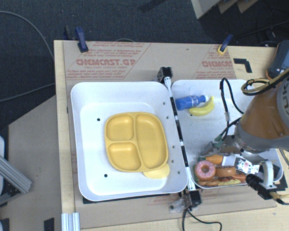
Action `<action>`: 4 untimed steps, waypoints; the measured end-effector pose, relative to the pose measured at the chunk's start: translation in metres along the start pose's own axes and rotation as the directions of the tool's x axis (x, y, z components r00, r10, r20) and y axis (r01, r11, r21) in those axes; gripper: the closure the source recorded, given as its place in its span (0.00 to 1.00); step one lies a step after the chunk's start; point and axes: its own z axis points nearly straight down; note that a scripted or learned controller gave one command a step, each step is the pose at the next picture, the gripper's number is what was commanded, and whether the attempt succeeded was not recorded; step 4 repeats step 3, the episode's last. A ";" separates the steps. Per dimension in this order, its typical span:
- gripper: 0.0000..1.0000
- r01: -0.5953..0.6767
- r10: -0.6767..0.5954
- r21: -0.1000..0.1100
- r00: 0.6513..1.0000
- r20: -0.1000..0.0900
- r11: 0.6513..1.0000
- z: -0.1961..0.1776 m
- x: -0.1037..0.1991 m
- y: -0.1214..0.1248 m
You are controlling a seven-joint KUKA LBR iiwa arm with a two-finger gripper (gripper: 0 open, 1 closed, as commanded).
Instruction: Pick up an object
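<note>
Pincer (220, 150) sits low in the right bin (195, 88), near its front edge, just above a donut (205, 170) and a hot dog (225, 173); its state cannot be told. A blue bottle (189, 102) and banana (203, 109) lie by that bin's back edge, while a yellow tray (136, 141) fills the left bin (86, 129).

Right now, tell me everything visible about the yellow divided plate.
The yellow divided plate lies flat in the left bin, near its middle. It looks like smooth plastic, rounded at the corners, with three compartments: two smaller on the left, one long on the right. A pale yellow piece pokes out from under its lower right corner.
</note>
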 end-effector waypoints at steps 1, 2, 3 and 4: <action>1.00 0.000 0.000 -0.002 1.000 0.001 1.000 -0.008 0.000 0.001; 1.00 0.001 -0.001 0.002 1.000 0.000 1.000 -0.086 -0.036 0.057; 0.00 0.001 -0.001 0.004 1.000 0.000 1.000 -0.085 -0.036 0.056; 0.00 0.001 -0.001 0.004 1.000 0.000 1.000 -0.085 -0.036 0.056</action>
